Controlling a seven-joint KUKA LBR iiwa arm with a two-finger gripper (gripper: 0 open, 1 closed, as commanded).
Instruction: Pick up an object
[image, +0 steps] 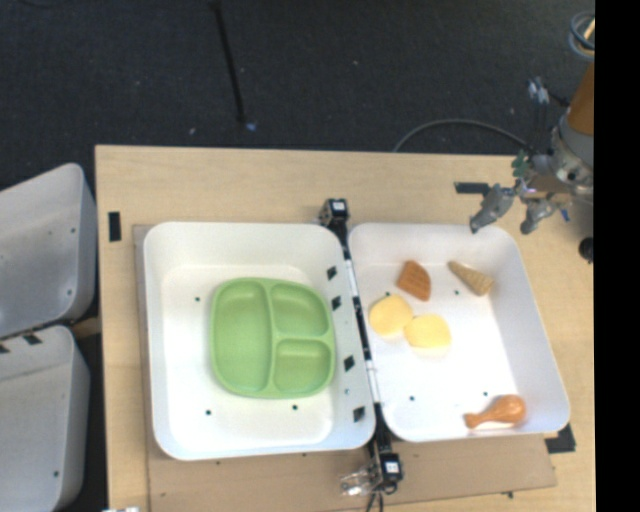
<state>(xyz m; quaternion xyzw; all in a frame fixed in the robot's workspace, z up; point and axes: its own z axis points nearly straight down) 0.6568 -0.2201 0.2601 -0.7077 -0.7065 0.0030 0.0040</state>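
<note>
The right bin (535, 330) holds several toy food pieces. A brown wedge (415, 280) and a tan cone (471, 277) lie near its far side. Two yellow rounds (390, 316) (428, 331) touch each other near the middle, and an orange drumstick (497, 412) lies at the near right corner. My gripper (503, 218) hangs over the bin's far right edge, above and to the right of the tan cone. Its fingers stand open with nothing between them.
The left bin (160, 330) holds a green divided plate (272, 336). A hinged divider (352, 320) joins the two bins. A grey cable (450, 126) arcs over the bench behind the right bin. White chair shapes (40, 250) stand at the far left.
</note>
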